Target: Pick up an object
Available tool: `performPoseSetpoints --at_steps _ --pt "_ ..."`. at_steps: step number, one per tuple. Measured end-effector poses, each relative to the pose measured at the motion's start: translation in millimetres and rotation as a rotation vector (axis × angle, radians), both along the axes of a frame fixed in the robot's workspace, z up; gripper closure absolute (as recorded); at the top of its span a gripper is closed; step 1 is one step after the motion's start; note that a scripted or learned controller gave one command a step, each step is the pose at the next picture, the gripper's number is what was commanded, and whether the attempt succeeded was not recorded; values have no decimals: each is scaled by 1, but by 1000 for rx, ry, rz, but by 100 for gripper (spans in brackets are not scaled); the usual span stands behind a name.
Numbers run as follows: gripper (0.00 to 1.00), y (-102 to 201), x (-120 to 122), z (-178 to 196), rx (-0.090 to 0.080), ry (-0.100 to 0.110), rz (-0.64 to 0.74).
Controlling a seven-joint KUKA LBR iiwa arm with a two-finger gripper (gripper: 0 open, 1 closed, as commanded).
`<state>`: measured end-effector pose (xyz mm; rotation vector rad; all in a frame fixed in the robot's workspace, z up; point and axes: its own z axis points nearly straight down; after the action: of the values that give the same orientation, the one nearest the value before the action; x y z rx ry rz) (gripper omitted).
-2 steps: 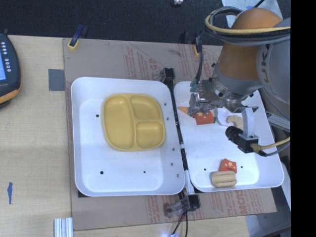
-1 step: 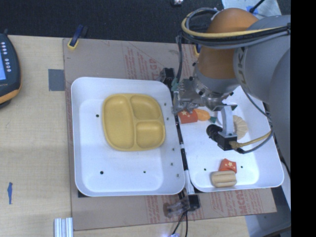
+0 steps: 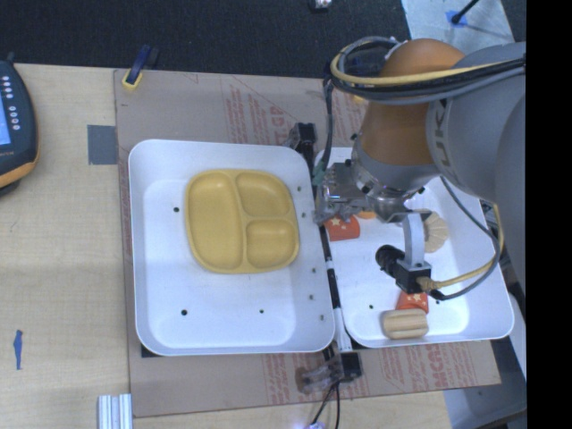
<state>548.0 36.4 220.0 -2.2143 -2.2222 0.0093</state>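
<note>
Right bin [image 3: 474, 324]: bun [image 3: 404, 324] by the near wall, orange block [image 3: 343, 229] at the left edge. Hand [image 3: 344, 206] low over the block; grip state can't be told. Block looks light, rigid; take it across flat sides. Bun probably squashy.

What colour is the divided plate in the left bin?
Pale yellow all over; the divided plate shows plainly in the camera view.

From my end the feed is evenly lit from overhead, with only soft shadows. The left bin [image 3: 143, 239] blows out near white, mild glare along its rim. The arm [image 3: 447, 105] casts faint shade over the right bin [image 3: 465, 315]. Overall soft focus, low resolution, dark floor up top.
</note>
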Motion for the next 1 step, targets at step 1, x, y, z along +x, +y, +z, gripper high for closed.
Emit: performPoseSetpoints --at_steps 1 --pt "100 -12 -17 19 2 0 -2"
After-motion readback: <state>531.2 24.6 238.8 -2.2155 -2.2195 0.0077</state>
